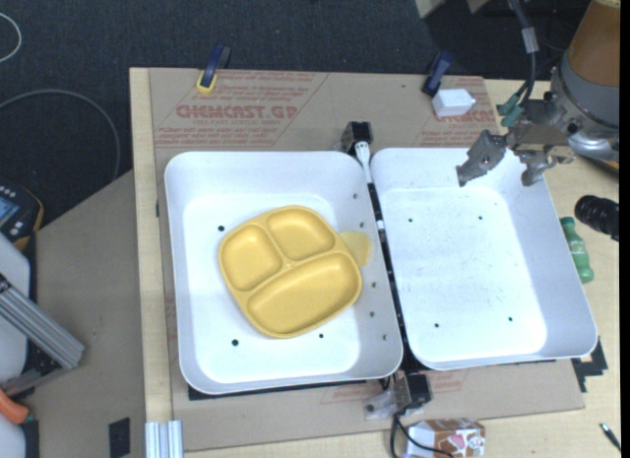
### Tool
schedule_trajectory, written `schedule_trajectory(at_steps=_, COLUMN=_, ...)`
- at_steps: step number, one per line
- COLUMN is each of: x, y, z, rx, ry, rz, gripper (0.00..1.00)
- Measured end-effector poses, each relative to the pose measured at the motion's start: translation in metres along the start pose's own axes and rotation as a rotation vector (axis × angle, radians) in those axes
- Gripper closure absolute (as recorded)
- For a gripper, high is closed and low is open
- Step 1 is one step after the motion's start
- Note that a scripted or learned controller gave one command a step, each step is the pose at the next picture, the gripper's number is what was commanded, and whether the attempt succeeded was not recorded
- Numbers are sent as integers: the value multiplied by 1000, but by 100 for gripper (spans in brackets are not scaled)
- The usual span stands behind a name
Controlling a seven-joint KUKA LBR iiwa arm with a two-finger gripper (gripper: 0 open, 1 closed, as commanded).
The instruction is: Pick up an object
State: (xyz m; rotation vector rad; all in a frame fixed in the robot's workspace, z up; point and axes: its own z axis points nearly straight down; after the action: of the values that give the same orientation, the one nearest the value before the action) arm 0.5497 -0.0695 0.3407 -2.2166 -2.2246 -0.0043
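Note:
A yellow divided plate with three compartments lies in the left bin, near its middle. A small pale yellow piece peeks out from under the plate's right edge. My gripper hangs over the far edge of the right bin, well to the right of the plate. Its two grey fingers are spread apart, with nothing between them.
A white block and a blue clamp sit on the cardboard behind the right bin. A yellow-tipped clamp is at the back left. A green marker lies right of the right bin. Black clips join the bins.

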Motion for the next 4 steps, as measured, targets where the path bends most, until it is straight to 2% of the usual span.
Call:
schedule_trajectory(at_steps=1, x=63, y=-45, z=-75, rx=-9, ry=0, rz=-5, gripper=0)
schedule_trajectory(at_steps=2, x=142, y=-70, z=-137, rx=-8, ry=1, rz=-7, gripper=0)
schedule_trajectory(at_steps=3, x=137, y=-69, z=-144, rx=-4, ry=-3, rz=2, gripper=100)
schedule_trajectory(at_steps=4, x=82, y=-71, z=-44, rx=13, ry=-5, rz=11, gripper=100)
